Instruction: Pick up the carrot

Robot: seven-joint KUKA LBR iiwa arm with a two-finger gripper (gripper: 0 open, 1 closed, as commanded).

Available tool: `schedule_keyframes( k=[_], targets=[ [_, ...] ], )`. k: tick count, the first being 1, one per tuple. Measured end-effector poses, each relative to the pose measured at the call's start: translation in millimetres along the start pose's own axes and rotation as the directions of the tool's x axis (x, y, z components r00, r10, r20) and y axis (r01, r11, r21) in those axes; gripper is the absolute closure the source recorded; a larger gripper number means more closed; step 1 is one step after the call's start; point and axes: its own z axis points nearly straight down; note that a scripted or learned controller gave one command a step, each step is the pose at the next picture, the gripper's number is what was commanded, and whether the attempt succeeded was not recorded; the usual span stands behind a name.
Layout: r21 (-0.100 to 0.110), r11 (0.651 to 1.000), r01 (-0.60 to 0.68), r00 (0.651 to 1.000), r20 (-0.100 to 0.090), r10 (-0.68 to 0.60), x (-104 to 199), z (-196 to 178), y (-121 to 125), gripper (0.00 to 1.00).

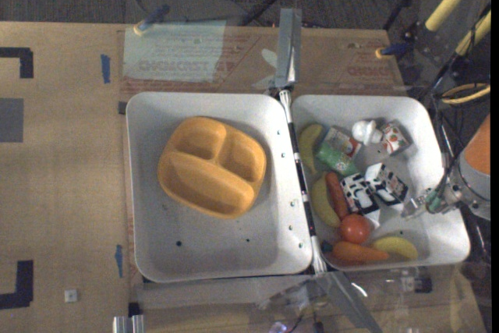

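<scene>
The carrot point(359, 252) is an orange tapered piece lying flat along the front edge of the right bin point(444, 168), its thin end pointing right. A red tomato point(355, 228) touches it from behind and a yellow lemon-like piece point(396, 246) lies just to its right. My gripper point(427, 203) hangs low over the right side of that bin, roughly a hand's width right of and behind the carrot, with nothing visibly held. The orange band of the arm shows at the frame's right edge.
The right bin also holds a banana point(322, 200), a red-brown sausage point(337, 194), a cow-patterned box point(373, 189), a green carton point(338, 149) and small white cartons point(380, 134). An orange divided plate point(212, 165) sits in the left bin point(148, 191). A metal divider point(299, 183) separates the bins.
</scene>
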Motion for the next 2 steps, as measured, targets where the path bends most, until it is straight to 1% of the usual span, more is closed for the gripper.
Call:
schedule_keyframes(
  k=[1, 2],
  targets=[
    [-0.005, 0.954, -0.298, 0.954, 0.009, 0.298, 11.0, -87.9, 2.0, 1.00],
    [-0.005, 0.955, -0.295, 0.955, 0.010, 0.295, 10.7, -96.4, 3.5, 1.00]
  ],
)
